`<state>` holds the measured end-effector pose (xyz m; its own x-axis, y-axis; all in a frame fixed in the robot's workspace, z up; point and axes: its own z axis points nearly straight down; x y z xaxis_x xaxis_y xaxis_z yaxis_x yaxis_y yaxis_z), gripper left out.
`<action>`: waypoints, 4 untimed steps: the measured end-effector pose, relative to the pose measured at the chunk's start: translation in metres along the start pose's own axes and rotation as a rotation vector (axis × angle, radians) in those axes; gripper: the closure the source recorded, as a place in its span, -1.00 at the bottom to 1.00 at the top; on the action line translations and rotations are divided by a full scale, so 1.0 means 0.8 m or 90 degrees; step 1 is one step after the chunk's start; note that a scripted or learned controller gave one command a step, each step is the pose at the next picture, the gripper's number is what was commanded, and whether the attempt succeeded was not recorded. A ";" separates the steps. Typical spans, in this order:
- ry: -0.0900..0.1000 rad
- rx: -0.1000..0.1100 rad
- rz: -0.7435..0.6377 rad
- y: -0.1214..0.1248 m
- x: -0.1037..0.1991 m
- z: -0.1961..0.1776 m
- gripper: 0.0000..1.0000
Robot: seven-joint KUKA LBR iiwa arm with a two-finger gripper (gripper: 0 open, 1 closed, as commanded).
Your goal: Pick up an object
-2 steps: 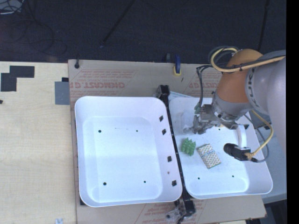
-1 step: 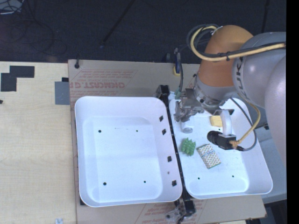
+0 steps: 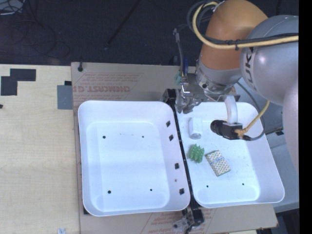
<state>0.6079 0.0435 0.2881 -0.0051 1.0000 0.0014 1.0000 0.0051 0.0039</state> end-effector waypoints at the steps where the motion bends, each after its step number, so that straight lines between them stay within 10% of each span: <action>1: 0.000 0.002 -0.001 -0.039 0.087 -0.045 1.00; 2: -0.001 0.002 0.005 -0.108 0.026 -0.132 1.00; 3: -0.001 0.002 0.002 -0.063 0.065 -0.169 1.00; 4: -0.002 0.012 0.004 -0.144 0.044 -0.064 1.00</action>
<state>0.4927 0.0779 0.3388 0.0015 1.0000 -0.0024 0.9999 -0.0016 -0.0152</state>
